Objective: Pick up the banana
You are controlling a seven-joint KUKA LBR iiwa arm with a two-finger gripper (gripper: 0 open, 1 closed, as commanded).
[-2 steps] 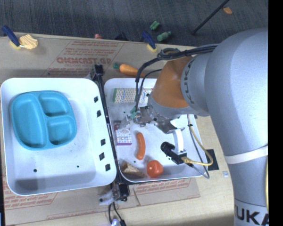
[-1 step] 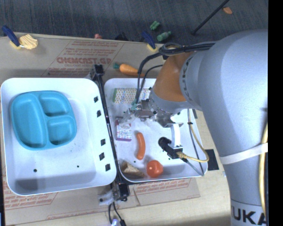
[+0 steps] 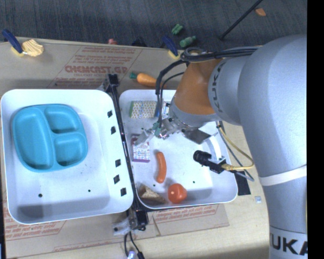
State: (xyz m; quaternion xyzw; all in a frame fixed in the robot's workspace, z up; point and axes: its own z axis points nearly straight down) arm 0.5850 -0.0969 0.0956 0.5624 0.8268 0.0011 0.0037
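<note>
Pincer (image 3: pixel 158 129) low in right bin (image 3: pixel 186 170) above packet (image 3: pixel 141 153), spread or pressed together not discernible; banana position not determinable among sausage (image 3: pixel 160 166), tomato (image 3: pixel 176 192), bread (image 3: pixel 150 194).

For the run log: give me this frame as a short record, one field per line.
left bin: holds a blue tray
right bin: holds a sausage, a tomato, a brown item, two small packets
gripper: low over the right bin's upper middle, fingers hard to make out
banana: cannot pick one out among the bin's items
outside bins: carrot on the bench behind the right bin
</note>
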